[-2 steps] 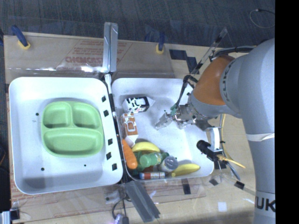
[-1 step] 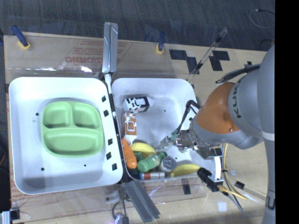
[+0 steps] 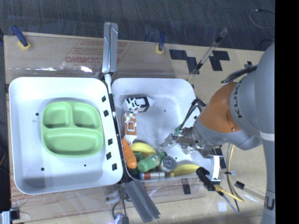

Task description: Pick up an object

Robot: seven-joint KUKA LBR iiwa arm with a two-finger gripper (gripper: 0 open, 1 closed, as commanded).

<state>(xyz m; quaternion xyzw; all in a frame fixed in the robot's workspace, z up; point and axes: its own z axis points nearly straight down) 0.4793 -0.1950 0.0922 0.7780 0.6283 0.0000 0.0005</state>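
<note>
My gripper point(image 3: 169, 141) hangs low in the right bin point(image 3: 180, 90), just above and right of a pile at the bin's front. That pile holds a yellow banana point(image 3: 143, 148), a green bottle point(image 3: 150, 162), an orange carrot point(image 3: 129, 155), a second banana point(image 3: 185, 169), a round grey lid point(image 3: 168, 163) and a red-ended marker point(image 3: 152, 175). A black-and-white pouch point(image 3: 136, 103) lies farther back, with an orange-and-white packet point(image 3: 130, 127) in front of it. Nothing shows between the fingers.
The left bin point(image 3: 23, 125) holds a green divided plate point(image 3: 72, 127). A grey divider bar point(image 3: 110, 48) stands between the bins. The arm's orange band point(image 3: 219, 113) and grey body cover the right bin's right side. Yellow cables point(image 3: 229, 192) trail at the bench's front right.
</note>
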